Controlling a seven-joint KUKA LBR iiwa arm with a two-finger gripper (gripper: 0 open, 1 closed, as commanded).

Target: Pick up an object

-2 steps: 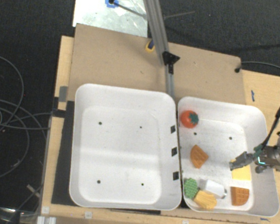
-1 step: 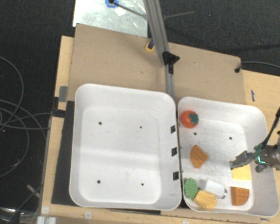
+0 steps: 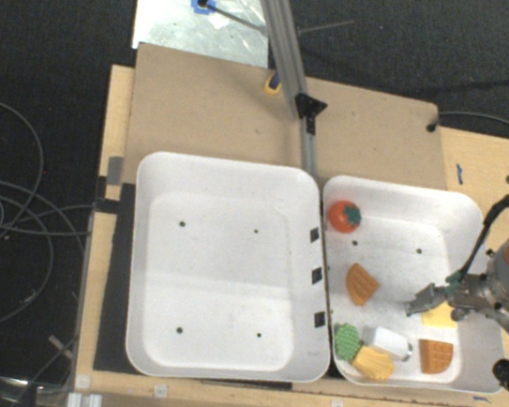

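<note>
Dark carpet surrounds a wooden bench (image 3: pixel 203 105) carrying two white bins: the left bin (image 3: pixel 229 180), mid-frame, and the right bin (image 3: pixel 424 209), with every object. From the right edge the arm's gripper (image 3: pixel 431 302) hovers low, fingers spread and holding nothing, so no pickup yet. A yellow block (image 3: pixel 441 318) lies just beneath it. Nearby crowd an orange waffle piece (image 3: pixel 435 356), an orange wedge (image 3: pixel 362 284), a white piece (image 3: pixel 389 341), a red-green ball (image 3: pixel 344 216), a yellow-green toy (image 3: pixel 361 352).

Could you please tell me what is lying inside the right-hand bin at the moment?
The right bin holds a red ball, two orange pieces, a green piece, a yellow piece and a white one. The gripper partly covers another yellow item.
</note>
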